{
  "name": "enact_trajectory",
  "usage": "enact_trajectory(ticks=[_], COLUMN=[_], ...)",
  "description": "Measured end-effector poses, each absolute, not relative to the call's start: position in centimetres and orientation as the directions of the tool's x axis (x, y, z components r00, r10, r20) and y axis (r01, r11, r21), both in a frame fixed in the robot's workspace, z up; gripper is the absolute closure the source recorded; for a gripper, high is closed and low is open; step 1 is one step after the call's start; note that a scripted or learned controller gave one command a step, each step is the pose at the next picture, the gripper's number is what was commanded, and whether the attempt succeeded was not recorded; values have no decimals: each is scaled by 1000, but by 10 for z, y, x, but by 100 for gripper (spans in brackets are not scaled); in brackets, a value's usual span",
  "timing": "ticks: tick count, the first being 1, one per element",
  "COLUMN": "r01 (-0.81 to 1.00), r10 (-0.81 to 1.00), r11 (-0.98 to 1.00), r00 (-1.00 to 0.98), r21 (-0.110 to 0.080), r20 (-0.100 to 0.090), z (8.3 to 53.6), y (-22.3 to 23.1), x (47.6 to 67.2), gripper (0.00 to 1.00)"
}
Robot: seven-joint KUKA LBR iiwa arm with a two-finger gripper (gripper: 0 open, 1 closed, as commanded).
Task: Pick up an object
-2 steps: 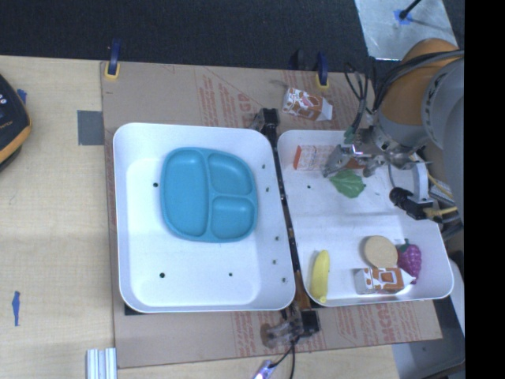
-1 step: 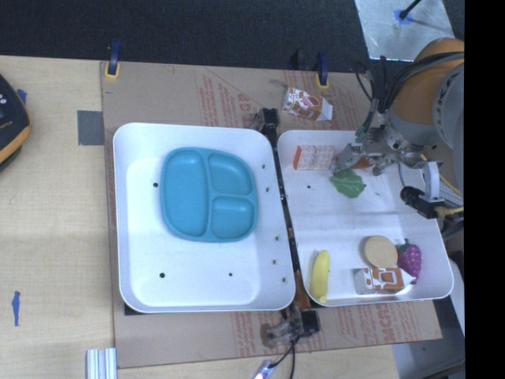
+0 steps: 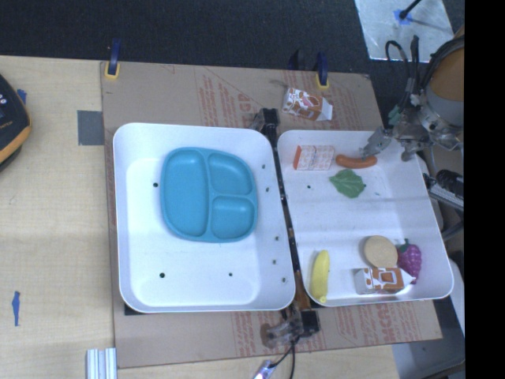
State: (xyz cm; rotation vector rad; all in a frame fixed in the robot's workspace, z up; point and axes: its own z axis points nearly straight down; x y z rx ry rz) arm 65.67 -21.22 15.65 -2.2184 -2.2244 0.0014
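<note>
Gripper (image 3: pixel 392 139), finger state unreadable, hangs at right bin (image 3: pixel 418 212) far edge beside sausage (image 3: pixel 356 161); sausage lies low and round, so a descent risks skidding off or clipping the bin rim.

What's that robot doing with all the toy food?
The arm reaches in from the right, and its tool sits over the top corner of the right bin, right by the hot dog. It holds nothing yet. A leaf, a small box, a banana, a bun, grapes and a carton lie in that bin. The left bin has a blue plate.
</note>
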Motion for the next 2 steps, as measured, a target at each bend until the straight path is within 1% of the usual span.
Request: enact_trajectory(ticks=[1, 2], r01=[1000, 1000], r10=[1000, 1000], r11=[5, 6], r00=[-5, -6], r21=[-5, -2], r20=[0, -1], z=[91, 114], y=[-166, -139], x=[656, 656], gripper=[0, 0])
